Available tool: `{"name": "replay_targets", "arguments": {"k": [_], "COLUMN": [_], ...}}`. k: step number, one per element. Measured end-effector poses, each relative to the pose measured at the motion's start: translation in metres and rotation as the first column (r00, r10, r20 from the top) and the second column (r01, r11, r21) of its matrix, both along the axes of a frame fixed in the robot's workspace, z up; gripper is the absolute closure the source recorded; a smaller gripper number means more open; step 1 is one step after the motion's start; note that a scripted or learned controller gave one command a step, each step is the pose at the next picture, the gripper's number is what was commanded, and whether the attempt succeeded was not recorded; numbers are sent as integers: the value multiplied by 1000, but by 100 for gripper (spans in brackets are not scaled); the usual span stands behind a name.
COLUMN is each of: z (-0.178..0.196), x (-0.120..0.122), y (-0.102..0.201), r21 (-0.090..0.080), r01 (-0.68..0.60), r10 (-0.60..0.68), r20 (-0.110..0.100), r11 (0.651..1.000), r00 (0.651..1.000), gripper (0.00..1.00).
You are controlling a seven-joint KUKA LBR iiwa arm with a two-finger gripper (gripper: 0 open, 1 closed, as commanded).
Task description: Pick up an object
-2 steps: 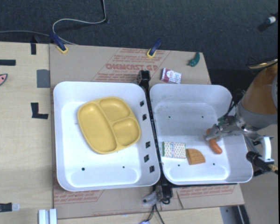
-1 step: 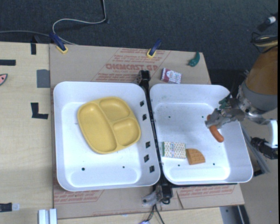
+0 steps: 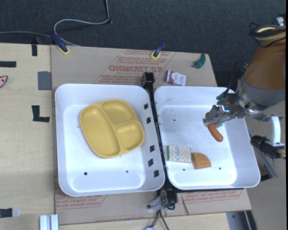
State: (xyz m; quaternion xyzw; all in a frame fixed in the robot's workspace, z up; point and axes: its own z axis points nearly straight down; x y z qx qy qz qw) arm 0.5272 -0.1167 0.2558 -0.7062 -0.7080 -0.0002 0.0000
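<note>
1. The gripper (image 3: 216, 120) sits at the right of the frame, over the upper right part of the right bin (image 3: 182, 97), with the grey and orange arm (image 3: 265, 75) behind it at the right edge.
2. An orange sausage-shaped object (image 3: 216, 132) lies just below the gripper; its upper end meets the fingertips, and its long axis runs from upper left to lower right, the free end pointing lower right.
3. Whether the fingers are closed on the sausage or merely touching it cannot be told, nor how wide they stand.
4. Lower in the same bin, a patterned green-and-white packet (image 3: 178, 154) lies beside a tan wedge-shaped piece (image 3: 200, 160), the two nearly touching.
5. The left bin (image 3: 69, 143) holds a yellow divided plate (image 3: 112, 127), lying flat.
6. Above the bins, a small red-and-white pack (image 3: 175, 77) rests on the cardboard (image 3: 129, 66).
</note>
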Motion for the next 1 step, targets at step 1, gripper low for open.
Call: {"name": "replay_targets", "arguments": {"k": [1], "z": [-23], "x": [-20], "y": [68], "r21": [0], "r01": [0], "r10": [0], "r20": [-2], "r11": [1000], "r00": [1000], "gripper": [100]}}
